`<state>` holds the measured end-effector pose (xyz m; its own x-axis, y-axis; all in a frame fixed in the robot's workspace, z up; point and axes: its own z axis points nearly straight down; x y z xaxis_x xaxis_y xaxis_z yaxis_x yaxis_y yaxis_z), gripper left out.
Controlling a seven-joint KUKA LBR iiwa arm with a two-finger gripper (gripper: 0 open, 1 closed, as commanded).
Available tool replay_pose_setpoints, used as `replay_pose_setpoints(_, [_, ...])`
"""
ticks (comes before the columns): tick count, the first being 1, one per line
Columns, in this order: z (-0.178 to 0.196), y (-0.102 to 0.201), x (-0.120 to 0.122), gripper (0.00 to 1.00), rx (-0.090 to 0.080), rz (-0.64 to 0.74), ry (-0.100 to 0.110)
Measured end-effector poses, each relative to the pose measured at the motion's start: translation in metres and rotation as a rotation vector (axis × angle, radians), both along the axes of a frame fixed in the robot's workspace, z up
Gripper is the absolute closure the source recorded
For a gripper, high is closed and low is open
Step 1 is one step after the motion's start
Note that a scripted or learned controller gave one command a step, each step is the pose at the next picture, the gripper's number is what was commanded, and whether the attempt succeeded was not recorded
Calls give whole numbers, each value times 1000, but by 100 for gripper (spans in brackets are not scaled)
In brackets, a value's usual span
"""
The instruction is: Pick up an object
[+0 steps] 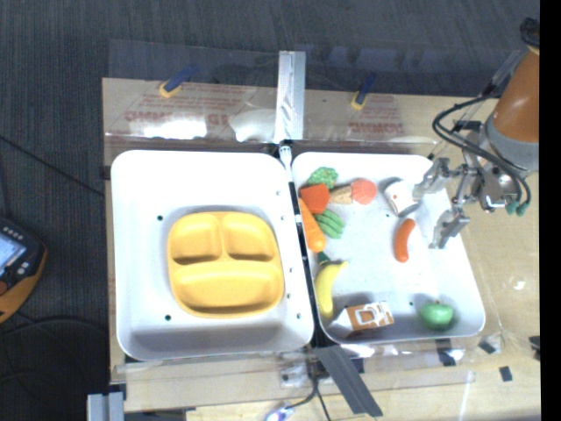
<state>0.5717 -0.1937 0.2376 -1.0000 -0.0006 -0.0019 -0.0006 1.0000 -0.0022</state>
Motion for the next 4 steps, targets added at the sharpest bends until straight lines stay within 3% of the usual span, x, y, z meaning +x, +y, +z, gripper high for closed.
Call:
replay_pose_setpoints(1, [-143, -3, 14, 0, 0, -124, -1])
replay_pose_setpoints(2, [-148, 11, 29, 0, 0, -282, -9])
replay_pose_setpoints(3, [-136, 11, 31, 100, -6, -280, -16])
replay_pose_setpoints(4, [-31, -10, 37, 100, 0, -601, -2])
